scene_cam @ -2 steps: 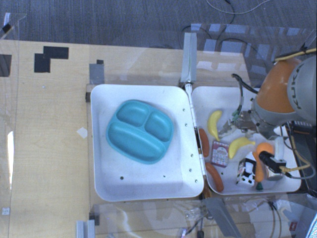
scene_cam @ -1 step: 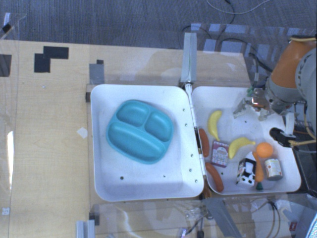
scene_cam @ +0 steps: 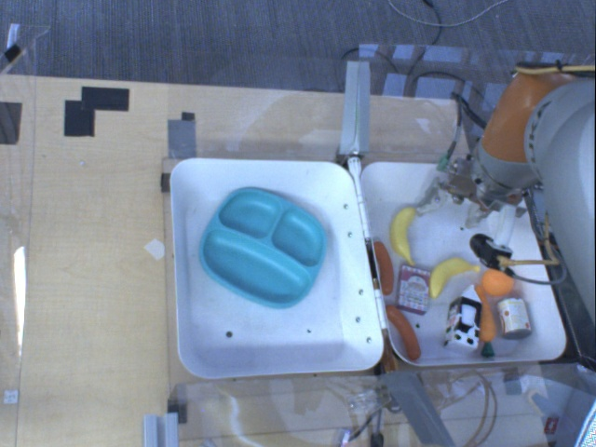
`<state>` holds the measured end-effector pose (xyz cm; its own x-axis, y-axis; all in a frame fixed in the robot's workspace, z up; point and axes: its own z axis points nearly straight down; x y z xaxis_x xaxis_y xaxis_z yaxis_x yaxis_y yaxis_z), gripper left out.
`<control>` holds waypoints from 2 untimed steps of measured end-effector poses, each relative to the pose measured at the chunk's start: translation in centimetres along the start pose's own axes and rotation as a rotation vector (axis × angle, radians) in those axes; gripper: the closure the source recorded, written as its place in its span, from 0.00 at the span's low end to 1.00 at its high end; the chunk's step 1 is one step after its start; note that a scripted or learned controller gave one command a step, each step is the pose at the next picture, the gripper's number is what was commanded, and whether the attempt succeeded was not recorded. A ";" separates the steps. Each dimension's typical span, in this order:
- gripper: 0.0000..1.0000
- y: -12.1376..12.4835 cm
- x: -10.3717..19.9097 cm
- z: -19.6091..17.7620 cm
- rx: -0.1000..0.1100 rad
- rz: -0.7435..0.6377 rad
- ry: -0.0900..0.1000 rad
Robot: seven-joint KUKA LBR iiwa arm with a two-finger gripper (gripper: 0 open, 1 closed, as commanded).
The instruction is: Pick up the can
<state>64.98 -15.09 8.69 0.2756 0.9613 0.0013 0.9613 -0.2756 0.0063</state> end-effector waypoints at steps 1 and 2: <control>0.00 0.8 3.5 -4.7 -0.001 0.003 0.000; 0.00 0.6 5.5 -1.1 0.001 -0.013 -0.001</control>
<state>67.02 -9.99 9.81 0.2626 0.9649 0.0006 0.9649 -0.2626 0.0048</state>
